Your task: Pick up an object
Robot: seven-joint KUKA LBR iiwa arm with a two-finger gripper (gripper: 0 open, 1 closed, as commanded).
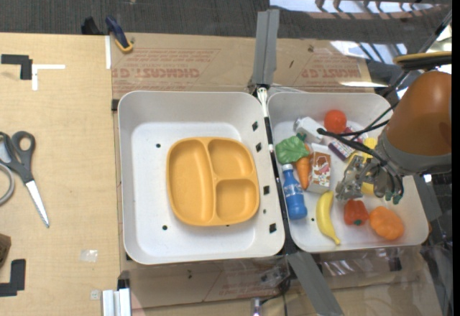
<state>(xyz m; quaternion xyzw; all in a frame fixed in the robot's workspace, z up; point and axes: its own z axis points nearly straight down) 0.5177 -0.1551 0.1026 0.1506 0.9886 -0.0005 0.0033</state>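
Camera view gives you a yellow three-section plate (213, 181) in the left bin (136, 185); the right bin (305, 235) holds banana (328, 217), blue bottle (292, 194), red pepper (355, 212) under the gripper (351, 185), whose grip you cannot tell.

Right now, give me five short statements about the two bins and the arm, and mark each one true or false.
1. The yellow divided plate lies in the left bin. True.
2. The banana lies on the wooden bench outside the bins. False: it lies in the right bin, near its front edge.
3. The blue bottle lies in the right bin beside the wall between the bins. True.
4. The gripper hangs over the left bin. False: it is over the right bin, among the toys.
5. The scissors lie inside the left bin. False: they lie on the bench left of the bins.
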